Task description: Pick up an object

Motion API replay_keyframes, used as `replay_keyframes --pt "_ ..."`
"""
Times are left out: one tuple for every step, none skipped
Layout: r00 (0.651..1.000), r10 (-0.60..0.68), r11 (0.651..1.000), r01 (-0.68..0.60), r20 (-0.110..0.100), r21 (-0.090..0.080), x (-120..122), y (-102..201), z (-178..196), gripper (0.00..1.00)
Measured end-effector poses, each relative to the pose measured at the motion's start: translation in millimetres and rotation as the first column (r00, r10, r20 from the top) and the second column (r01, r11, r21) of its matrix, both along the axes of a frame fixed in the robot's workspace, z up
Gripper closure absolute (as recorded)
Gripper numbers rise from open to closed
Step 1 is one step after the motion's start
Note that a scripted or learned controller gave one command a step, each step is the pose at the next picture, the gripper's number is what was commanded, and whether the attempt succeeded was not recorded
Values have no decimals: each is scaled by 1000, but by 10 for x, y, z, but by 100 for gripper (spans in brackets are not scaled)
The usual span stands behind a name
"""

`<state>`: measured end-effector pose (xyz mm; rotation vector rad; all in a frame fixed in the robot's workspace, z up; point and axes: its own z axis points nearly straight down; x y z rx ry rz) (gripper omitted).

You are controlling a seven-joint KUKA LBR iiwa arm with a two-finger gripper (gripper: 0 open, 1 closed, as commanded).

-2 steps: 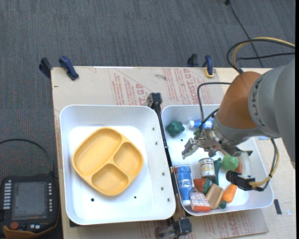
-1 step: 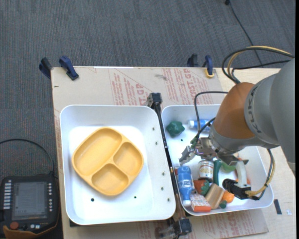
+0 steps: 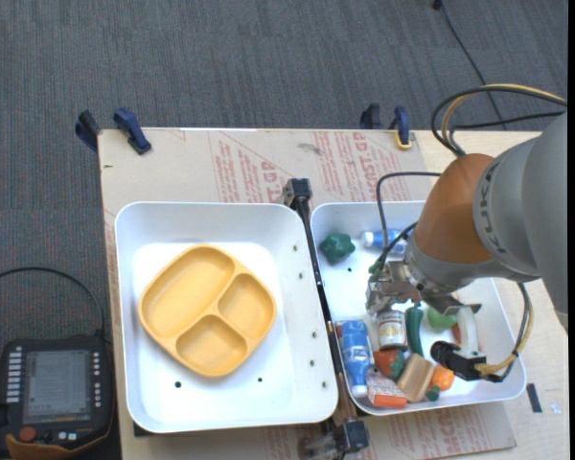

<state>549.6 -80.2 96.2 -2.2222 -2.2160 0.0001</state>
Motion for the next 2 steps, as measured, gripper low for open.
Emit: replay_keyframes --pt "1000 -1 1000 1 -1 0 -3 -1 -5 0" --pt "1000 -2 1000 2 -3 1 2 -3 83 100"
